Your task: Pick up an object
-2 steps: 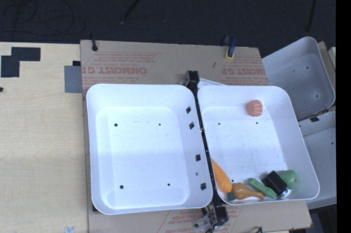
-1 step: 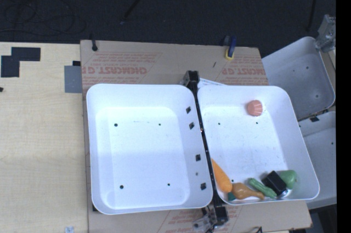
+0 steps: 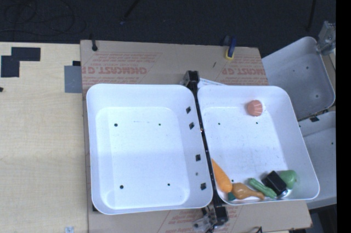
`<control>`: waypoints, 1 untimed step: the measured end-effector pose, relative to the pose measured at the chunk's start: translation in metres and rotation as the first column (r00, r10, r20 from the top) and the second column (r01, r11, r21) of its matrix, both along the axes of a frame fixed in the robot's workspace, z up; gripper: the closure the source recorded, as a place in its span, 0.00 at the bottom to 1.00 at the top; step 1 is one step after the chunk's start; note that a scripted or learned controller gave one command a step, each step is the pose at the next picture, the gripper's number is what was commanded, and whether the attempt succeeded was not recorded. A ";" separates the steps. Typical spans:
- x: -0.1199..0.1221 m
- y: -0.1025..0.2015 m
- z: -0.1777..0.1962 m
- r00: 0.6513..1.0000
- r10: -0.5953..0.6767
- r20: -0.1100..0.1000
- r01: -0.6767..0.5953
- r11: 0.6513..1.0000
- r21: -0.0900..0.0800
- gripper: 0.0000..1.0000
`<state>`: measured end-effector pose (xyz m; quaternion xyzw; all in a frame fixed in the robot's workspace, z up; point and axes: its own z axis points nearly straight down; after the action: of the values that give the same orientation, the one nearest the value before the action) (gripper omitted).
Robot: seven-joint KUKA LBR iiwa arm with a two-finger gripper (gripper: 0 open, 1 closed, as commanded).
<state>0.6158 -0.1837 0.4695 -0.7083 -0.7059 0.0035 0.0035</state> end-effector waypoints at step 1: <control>-0.005 -0.028 -0.026 1.000 0.001 0.004 -0.001 1.000 0.000 1.00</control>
<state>0.6105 -0.2117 0.4440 -0.7079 -0.7063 0.0022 0.0021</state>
